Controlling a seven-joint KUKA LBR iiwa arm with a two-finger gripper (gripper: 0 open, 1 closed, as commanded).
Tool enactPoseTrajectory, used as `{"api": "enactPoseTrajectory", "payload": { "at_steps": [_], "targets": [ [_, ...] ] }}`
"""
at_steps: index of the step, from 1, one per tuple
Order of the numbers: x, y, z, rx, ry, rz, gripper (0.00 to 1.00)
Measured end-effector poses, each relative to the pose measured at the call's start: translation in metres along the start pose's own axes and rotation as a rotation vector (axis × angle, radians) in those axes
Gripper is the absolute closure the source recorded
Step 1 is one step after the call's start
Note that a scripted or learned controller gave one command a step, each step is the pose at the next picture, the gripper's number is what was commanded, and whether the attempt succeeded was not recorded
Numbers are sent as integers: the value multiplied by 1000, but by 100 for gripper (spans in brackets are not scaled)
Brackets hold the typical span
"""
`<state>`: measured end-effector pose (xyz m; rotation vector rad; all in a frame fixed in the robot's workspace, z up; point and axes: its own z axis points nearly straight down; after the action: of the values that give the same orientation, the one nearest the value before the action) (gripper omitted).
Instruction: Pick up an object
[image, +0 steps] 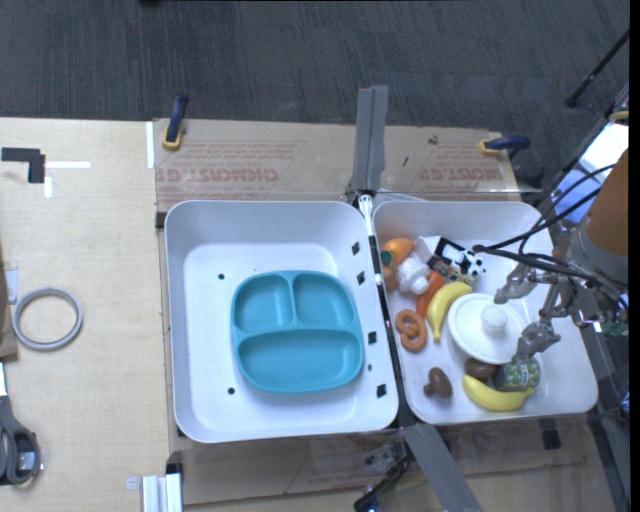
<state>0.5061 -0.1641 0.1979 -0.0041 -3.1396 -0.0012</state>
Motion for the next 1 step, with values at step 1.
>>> {"api": "enactPoseTrajectory", "payload": {
  "at_steps": [1],
  "targets": [
    [-33, 57, 108, 1, -1, 121, 0]
  ]
}}
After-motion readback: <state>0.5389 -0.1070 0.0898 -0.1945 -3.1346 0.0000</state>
